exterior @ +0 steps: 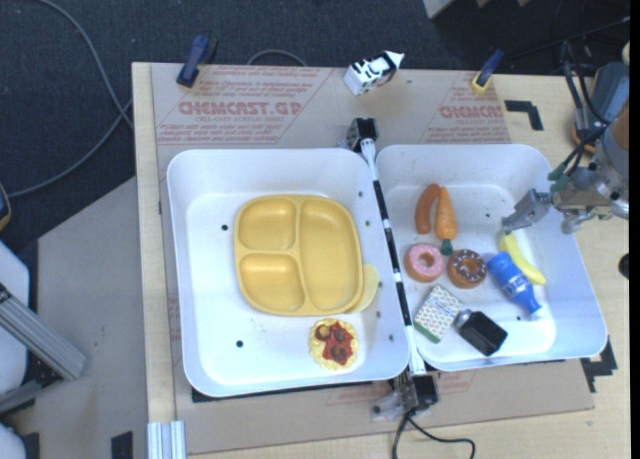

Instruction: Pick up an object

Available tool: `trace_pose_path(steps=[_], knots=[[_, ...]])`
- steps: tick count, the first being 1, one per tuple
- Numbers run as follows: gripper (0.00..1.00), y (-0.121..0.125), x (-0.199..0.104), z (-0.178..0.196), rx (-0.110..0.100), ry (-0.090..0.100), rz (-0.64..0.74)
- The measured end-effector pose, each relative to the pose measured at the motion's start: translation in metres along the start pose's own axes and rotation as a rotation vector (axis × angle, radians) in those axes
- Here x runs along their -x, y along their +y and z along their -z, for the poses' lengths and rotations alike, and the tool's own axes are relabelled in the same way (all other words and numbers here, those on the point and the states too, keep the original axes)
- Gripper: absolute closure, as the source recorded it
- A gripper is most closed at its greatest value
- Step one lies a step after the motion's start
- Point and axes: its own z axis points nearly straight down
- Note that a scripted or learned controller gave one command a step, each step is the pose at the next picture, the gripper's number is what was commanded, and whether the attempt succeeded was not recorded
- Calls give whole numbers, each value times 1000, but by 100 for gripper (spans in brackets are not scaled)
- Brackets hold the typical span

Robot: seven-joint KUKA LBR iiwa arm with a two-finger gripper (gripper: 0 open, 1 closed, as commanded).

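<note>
My gripper (545,220) hangs over the right bin (575,332) near its right wall, fingers spread open with nothing between them. Just below it lie a yellow banana (527,262) and a blue bottle (513,282). Further left in the same bin are a red sausage (428,207), an orange carrot (446,217), a pink donut (424,263) and a brown donut (466,268). A checkered packet (437,312) and a black block (481,332) rest near the bin's front edge.
The left bin (200,277) holds a yellow divided plate (298,252) and a small toy pizza (335,343). A black-and-white item (373,70) and two blue clamps (193,59) sit on the bench behind the bins. The bins' shared rim (385,237) runs between them.
</note>
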Motion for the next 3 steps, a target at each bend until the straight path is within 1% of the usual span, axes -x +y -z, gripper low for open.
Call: trace_pose_path(steps=[1,2,3], knots=[[0,3,10,-129,14,-5,0],[0,35,-28,-140,10,-2,0],[100,37,-30,-129,13,1,1]])
